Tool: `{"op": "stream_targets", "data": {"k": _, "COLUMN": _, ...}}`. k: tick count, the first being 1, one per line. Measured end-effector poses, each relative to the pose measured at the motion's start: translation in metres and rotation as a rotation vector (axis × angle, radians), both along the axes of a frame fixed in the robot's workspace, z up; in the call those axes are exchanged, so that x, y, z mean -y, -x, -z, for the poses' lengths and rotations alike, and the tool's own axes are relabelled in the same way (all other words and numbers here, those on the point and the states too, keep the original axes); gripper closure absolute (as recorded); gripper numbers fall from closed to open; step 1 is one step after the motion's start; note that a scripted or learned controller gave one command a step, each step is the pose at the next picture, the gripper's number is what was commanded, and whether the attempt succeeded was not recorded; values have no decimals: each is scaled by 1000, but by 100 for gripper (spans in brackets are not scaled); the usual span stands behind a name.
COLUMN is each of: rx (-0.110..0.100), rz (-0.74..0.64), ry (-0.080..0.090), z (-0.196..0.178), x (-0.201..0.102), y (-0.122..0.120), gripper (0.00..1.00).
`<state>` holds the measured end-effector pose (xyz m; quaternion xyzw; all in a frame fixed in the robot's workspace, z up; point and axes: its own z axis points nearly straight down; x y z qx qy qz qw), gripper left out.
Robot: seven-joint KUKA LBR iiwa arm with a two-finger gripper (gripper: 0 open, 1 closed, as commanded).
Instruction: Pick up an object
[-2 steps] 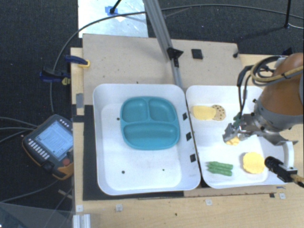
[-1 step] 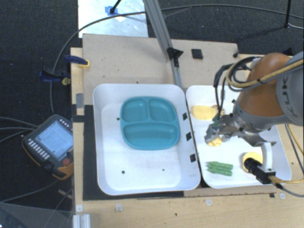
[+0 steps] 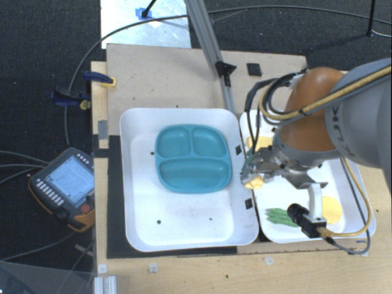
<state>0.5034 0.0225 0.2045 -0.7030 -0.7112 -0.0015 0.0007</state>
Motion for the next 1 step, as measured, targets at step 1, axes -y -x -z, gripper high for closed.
{"op": "stream_targets", "data": {"k": 1, "rx": 2, "rz": 0, "ry": 0, "z": -19, "x": -55, "y": -13, "gripper": 100}}
